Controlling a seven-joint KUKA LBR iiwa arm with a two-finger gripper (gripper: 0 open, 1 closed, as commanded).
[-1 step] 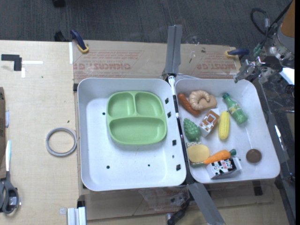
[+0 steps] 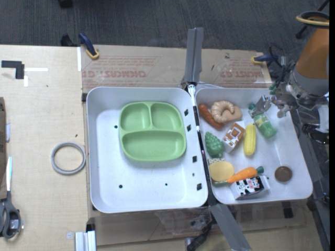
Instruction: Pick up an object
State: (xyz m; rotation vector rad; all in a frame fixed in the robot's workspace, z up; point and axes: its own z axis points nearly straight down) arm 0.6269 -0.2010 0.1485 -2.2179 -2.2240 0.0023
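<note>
Tool (image 2: 263, 107) low, arm from right

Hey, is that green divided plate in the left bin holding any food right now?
Empty. All three compartments of the green divided plate show bare green; the toy foods lie in the right bin.

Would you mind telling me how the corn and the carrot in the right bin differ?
The corn is yellow; the carrot is orange with a green tip. The corn lies roughly lengthwise up the view, while the carrot lies nearly crosswise, slightly tilted. The corn sits mid-bin beside a small carton; the carrot lies nearer the front, above a black-and-white box. Both are elongated toy foods lying flat in the right bin.
</note>
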